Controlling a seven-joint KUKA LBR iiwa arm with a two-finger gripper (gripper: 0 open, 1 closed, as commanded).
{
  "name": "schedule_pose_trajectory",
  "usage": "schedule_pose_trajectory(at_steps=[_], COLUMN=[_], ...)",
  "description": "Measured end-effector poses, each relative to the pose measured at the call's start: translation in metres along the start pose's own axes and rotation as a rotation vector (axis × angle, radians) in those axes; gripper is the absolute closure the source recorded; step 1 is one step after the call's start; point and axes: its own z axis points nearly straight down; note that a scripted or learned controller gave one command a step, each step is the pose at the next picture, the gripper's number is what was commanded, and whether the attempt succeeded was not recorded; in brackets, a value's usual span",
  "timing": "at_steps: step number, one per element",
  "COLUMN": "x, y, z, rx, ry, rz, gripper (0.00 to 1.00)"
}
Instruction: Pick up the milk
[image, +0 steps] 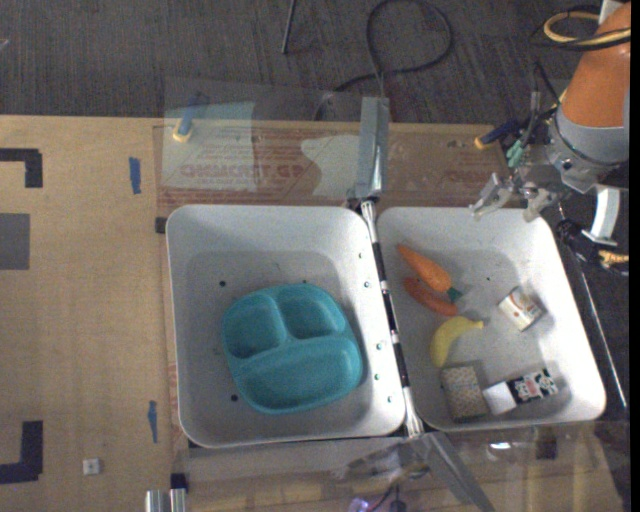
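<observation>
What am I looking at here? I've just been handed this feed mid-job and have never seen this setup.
You are looking down at a slant from one fixed camera above a bench. Two shallow white bins sit side by side. The left bin holds a teal divided plate. The right bin holds toy groceries: a carrot, a banana, a small can, a speckled block and the milk, a small carton lying on its side near the front edge. The grey and orange robot arm reaches in from the right. Its end effector hangs over the right bin's back rim, far from the milk, with nothing between its fingers.
</observation>
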Motion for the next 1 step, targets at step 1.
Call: schedule_pose_trajectory(at_steps=[1], x=[-0.0218], y=[-0.0428], z=[0.0777], rx=[0.000], ry=[0.000], rz=[-0.120], gripper=[0.00])
